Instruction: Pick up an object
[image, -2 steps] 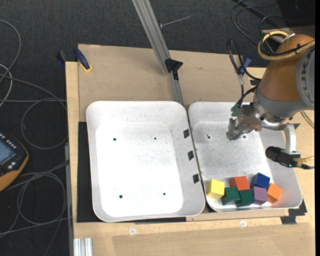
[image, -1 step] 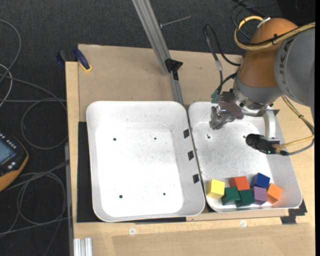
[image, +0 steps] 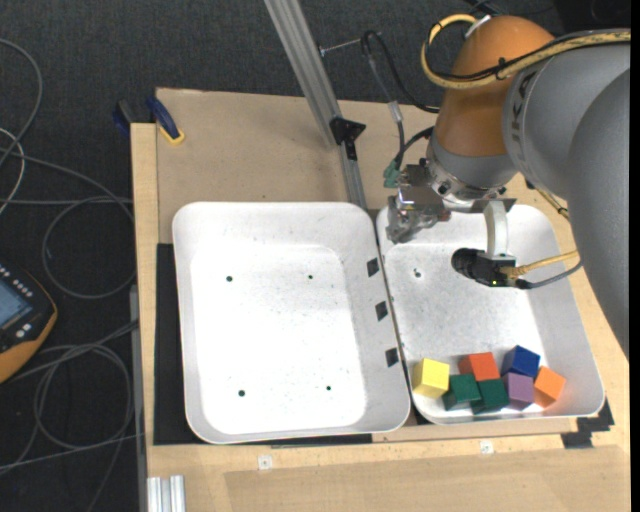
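so, your gripper (image: 408, 222) sits over the far edge of the right bin (image: 560, 300), apart from every block.
you cannot tell how it is set. the yellow block (image: 433, 376), green blocks (image: 478, 392), red block (image: 482, 365), blue block (image: 523, 360), purple block (image: 520, 387) and orange block (image: 549, 383) cluster at the bin's near edge.

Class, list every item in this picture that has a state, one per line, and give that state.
End effector: above the far end of the right bin, nothing visibly held.
Right bin: holds all the blocks, bunched at its near end.
Yellow block: lying in the right bin, leftmost of the cluster.
Orange block: lying at the cluster's right end.
Left bin: upright beside the right bin.
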